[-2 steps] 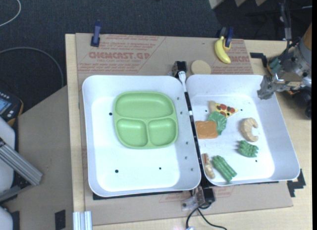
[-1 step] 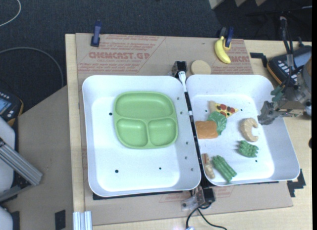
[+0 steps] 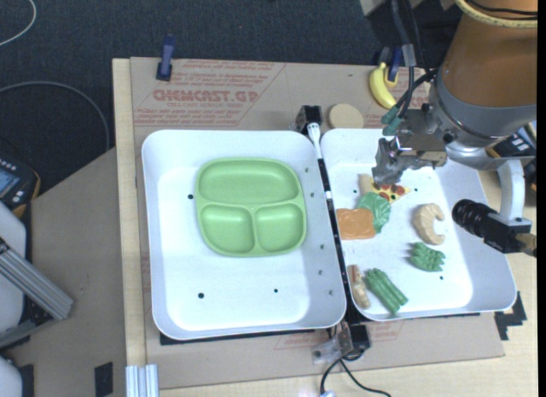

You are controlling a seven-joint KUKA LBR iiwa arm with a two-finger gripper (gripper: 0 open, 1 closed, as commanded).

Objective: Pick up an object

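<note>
My gripper (image 3: 386,175) is low over the back left part of the right bin (image 3: 478,297). It hangs just above a small red and yellow piece (image 3: 392,190) and a beige bit (image 3: 365,184). Close in front of it lie a green leafy piece (image 3: 376,211) and an orange slab (image 3: 356,224). Further right are a beige croissant shape (image 3: 429,223) and a green broccoli-like piece (image 3: 426,258). Green bean pods (image 3: 386,290) and a beige stick (image 3: 357,287) sit near the bin's front. Nothing visibly hangs from the gripper.
The left bin (image 3: 171,276) bears a green divided plate (image 3: 251,206). Behind the bins, on the cardboard, lie a yellow banana shape (image 3: 383,86), a round beige disc (image 3: 345,116) and a blue clamp (image 3: 165,58). A black fixture (image 3: 490,223) juts in over the right rim.
</note>
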